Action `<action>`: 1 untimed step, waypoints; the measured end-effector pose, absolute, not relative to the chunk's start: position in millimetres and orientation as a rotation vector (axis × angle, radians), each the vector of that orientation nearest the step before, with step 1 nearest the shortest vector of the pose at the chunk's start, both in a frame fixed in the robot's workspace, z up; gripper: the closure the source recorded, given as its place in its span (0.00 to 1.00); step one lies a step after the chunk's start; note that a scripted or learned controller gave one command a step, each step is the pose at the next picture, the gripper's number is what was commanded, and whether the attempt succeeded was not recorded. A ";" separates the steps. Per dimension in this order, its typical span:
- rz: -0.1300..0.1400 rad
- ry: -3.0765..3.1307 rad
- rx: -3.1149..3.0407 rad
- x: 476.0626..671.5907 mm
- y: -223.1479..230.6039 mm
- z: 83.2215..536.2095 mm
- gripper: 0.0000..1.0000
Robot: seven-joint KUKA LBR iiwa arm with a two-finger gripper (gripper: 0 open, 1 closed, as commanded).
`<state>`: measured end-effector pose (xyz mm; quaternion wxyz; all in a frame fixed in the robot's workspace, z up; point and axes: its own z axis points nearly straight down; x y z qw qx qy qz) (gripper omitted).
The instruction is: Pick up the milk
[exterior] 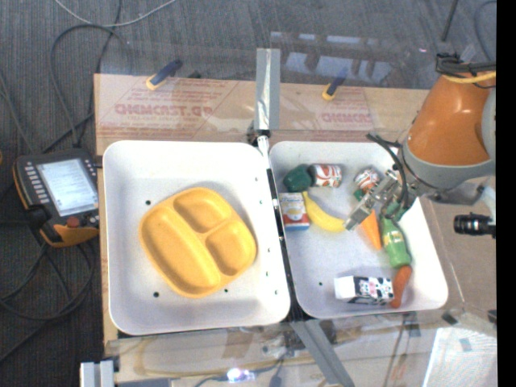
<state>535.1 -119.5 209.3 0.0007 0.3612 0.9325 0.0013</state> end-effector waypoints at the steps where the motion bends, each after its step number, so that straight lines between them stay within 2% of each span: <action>1: -0.003 2.978 0.995 584.5 -108.2 200.3 1.00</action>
